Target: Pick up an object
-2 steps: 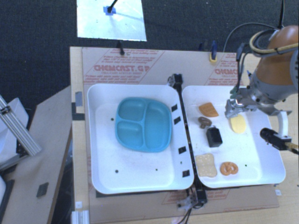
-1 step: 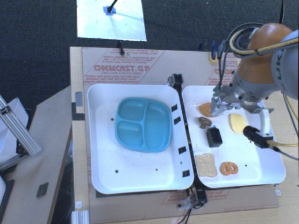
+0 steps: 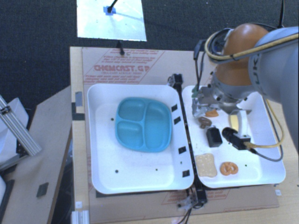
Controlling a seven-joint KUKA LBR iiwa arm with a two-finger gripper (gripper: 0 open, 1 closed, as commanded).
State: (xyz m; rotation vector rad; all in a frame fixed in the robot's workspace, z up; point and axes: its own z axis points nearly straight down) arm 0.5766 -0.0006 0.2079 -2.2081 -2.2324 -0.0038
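Blue divided plate (image 3: 143, 125) in left white bin (image 3: 105, 176), cardboard sheet (image 3: 122, 64) beneath.

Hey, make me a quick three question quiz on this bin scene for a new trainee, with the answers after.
1. True or false: the blue divided plate lies in the left bin.
2. Which bin is the gripper over? A) left bin B) right bin C) neither
3. Fill in: near the right bin's front edge, the pretzel lies beside a pale ______.

Key
1. True.
2. B. The arm reaches in over the right bin, above a small brown piece and a black block.
3. Cracker.
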